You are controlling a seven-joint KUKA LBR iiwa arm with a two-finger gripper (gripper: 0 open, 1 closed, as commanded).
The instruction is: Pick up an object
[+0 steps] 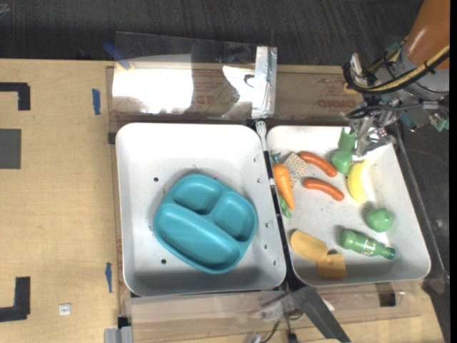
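Where the fingers (368, 136) hang, green pear (344, 156) just beside, left

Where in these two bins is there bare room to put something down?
Left bin: bare floor all around the teal plate, widest along the back. Right bin: crowded with toy food; one small gap between the sausages and the green bottle.

Arm (428, 27) cropped by the right edge; green pear (343, 159) partly behind gripper (368, 138)
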